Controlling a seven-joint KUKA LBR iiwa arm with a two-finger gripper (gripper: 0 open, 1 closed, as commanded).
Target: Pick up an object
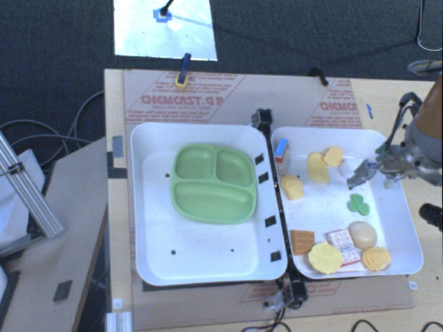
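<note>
Your gripper [365, 172] hangs over the right bin [408, 220] – above the green piece [358, 203] – grip state can't be told.

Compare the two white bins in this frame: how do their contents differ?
The left bin holds one large item, a green divided plate, lying flat near its middle. The right bin holds many small items, mostly yellow and tan toy foods, such as a round yellow piece and a small green piece. The hand hangs over the right bin, not the left. Both bins are shallow, white and rectangular.
</note>
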